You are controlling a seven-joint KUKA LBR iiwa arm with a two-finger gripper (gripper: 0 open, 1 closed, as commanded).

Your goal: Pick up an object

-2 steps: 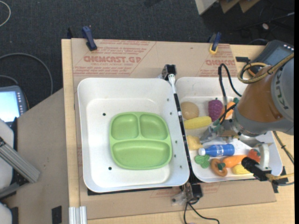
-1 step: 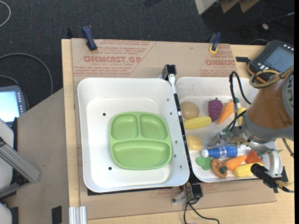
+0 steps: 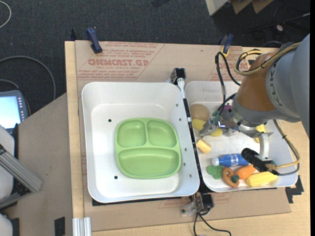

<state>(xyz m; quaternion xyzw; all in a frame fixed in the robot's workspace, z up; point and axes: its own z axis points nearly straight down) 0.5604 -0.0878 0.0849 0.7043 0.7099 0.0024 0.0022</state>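
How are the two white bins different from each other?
The left bin holds one green divided plate; the right bin holds many small toys, like a blue bottle. The arm reaches over the right bin, not the left bin. Both are shallow and white.

two white bins (image 3: 93, 132), one green divided plate (image 3: 147, 148), one blue bottle (image 3: 230, 160)
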